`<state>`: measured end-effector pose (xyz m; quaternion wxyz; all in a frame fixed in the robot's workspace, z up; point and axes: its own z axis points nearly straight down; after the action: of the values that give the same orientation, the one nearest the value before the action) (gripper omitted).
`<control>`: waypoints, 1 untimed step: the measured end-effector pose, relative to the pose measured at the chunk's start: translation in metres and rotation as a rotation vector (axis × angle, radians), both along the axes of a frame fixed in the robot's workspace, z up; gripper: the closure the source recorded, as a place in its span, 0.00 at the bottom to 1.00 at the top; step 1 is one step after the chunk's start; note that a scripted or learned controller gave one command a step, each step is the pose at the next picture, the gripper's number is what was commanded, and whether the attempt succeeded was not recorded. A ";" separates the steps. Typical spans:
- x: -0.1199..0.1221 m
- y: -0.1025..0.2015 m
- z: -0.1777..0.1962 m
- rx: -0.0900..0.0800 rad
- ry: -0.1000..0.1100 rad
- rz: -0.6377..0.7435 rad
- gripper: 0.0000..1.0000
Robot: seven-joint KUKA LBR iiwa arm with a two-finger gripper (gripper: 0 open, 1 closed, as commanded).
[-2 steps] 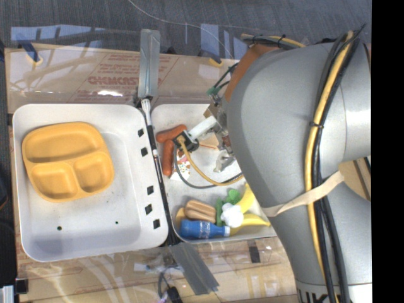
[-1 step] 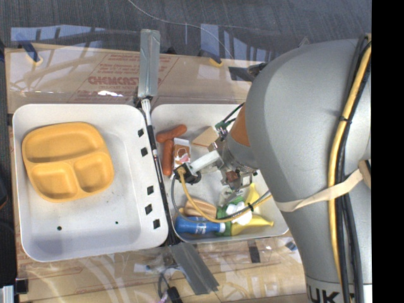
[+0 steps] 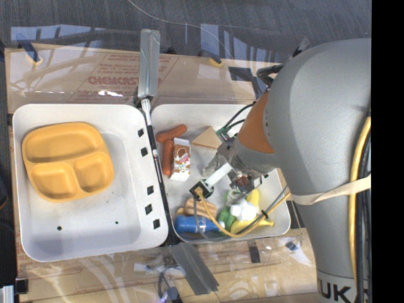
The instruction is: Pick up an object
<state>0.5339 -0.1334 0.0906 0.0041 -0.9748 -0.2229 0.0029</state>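
Yellow banana-shaped piece (image 3: 255, 202), the object closest under the gripper by my reading, lies in the front right corner of the right bin (image 3: 196, 115). It is crowded there, so the grasp needs care. Going from the left, the left bin (image 3: 95, 226) holds a yellow divided tray (image 3: 66, 160), well apart from the work. In the right bin, two brown sausages (image 3: 168, 156) lie by the left wall, with a small red-and-white carton (image 3: 181, 159) just beside them and a tan wedge (image 3: 206, 137) behind. At the front, a blue piece (image 3: 189, 225), a green piece (image 3: 225, 217) and a white piece (image 3: 240, 211) press close against the banana. The gripper (image 3: 240, 183) hangs just above this cluster, and whether it is open or closed cannot be told. A good pick would come straight down across the banana's narrow width, clear of the white piece and the bin wall. Failing that, the carton stands freer.
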 end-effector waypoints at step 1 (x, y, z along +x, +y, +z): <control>0.054 0.042 0.015 -0.004 -0.002 -0.174 0.00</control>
<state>0.5874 -0.0911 0.1058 0.0023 -0.9905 -0.1373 0.0019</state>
